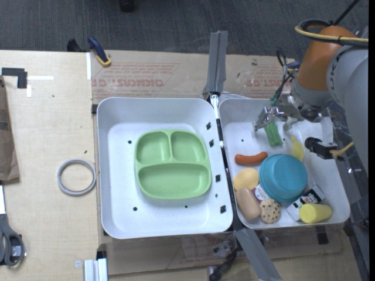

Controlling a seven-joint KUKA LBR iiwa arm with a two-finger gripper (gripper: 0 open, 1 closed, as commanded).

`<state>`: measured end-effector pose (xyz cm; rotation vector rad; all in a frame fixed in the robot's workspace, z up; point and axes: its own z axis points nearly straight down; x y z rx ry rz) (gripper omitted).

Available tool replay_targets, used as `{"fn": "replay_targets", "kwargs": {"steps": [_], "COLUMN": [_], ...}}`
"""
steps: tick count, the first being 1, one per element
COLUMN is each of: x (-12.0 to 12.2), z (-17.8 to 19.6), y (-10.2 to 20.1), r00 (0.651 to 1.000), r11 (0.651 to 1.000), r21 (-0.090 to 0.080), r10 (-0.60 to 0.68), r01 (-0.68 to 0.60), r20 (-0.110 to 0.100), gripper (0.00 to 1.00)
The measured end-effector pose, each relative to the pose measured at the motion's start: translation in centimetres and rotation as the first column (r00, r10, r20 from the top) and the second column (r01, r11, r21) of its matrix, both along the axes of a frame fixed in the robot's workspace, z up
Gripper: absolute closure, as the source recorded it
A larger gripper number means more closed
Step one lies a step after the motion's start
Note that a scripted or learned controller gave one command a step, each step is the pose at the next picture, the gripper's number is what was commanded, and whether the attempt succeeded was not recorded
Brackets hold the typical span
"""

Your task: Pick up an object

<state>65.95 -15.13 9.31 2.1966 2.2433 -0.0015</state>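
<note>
The big grey arm (345,81) with its orange band (319,63) comes in from 3 o'clock and bends down over the right bin (234,113). Its claw (270,120) is at the top of that bin, near 12 o'clock. A small green block (273,134) sticks out right under the claw and looks like it sits between the two fingers, so the claw seems to be pinching it. The block tilts a little, and its lower end points down toward the bin floor.

Below the block, toward 6 o'clock, lies an orange hot dog (251,157). Under that is a yellow round thing (246,178), touching a blue bowl (283,178) on its 3 o'clock side. The bowl sits in the middle of the right bin. A thin yellow piece (297,148) peeks out at the bowl's 1 o'clock edge. At the bowl's 7 o'clock is a tan bread roll (248,204), and just beside it a cookie (270,211) with dark dots. A yellow tube shape (315,213) lies at the bowl's 5 o'clock corner, close to a small black and white thing (307,198).

The left bin (111,157) holds a green plate (173,164) with three parts, lying flat in the middle.

On the table (47,127), at 9 o'clock from the left bin, lies a grey ring (77,176).
</note>
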Motion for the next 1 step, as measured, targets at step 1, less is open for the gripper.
{"fn": "replay_targets", "kwargs": {"steps": [1], "x": [0.05], "z": [0.99], "y": [-0.04], "r00": [1.0], "r11": [1.0], "r21": [-0.002], "r10": [0.002], "r01": [-0.002], "r20": [0.001], "gripper": [1.0]}}
